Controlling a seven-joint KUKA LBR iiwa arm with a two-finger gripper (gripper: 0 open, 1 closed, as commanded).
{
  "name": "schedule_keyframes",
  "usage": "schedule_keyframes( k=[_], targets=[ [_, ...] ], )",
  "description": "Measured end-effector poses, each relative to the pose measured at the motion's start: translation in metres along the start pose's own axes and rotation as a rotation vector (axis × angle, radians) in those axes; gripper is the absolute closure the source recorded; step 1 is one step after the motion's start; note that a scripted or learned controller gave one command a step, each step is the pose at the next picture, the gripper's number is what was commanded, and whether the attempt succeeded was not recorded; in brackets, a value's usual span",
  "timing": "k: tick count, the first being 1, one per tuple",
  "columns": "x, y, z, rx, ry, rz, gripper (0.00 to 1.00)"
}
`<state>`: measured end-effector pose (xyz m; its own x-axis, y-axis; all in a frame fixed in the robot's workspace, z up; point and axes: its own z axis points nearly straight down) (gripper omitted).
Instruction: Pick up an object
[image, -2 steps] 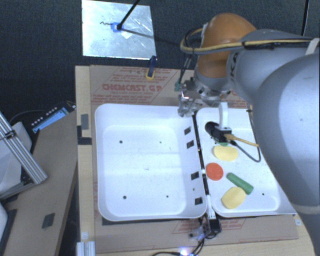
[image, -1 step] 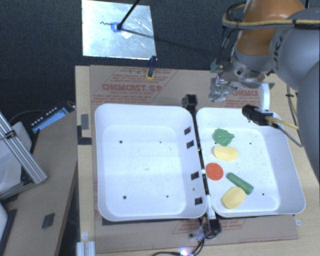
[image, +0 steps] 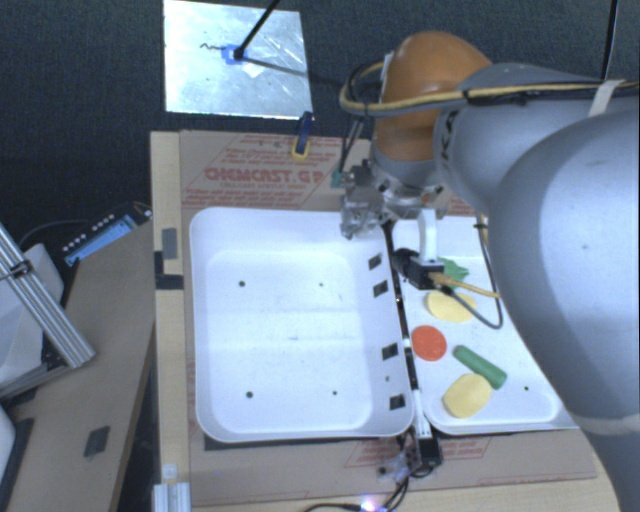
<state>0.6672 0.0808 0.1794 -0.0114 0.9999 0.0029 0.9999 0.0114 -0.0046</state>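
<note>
The grey arm's gripper (image: 362, 212) hangs at the 12 o'clock end of the divider between the two shallow white plastic bins (image: 285, 415), above the left bin's far corner. Whether the fingers are open or closed cannot be told; the wrist hides them, and nothing is visibly held. Candidate objects lie in the right bin: a flat orange-red disc (image: 430, 343), a green cylindrical piece (image: 480, 365) at its 4 o'clock, a pale yellow rounded lump (image: 467, 395) at 5 o'clock, and a yellow oval piece (image: 449, 307) at 12 o'clock. Recommended: travel toward 5 o'clock, centre over one isolated piece, probably the lump, then descend vertically, clear of the divider.
</note>
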Motion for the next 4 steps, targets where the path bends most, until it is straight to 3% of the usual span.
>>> schedule_keyframes(
  k=[1,2,3,4],
  targets=[
    [0.080,0.003,-0.075,-0.014,0.001,0.000,1.00],
    [0.151,0.002,-0.071,-0.008,0.001,0.001,1.00],
    [0.145,0.003,-0.178,-0.016,0.001,0.006,1.00],
    [0.154,0.001,-0.060,0.003,-0.005,0.005,1.00]
  ],
)
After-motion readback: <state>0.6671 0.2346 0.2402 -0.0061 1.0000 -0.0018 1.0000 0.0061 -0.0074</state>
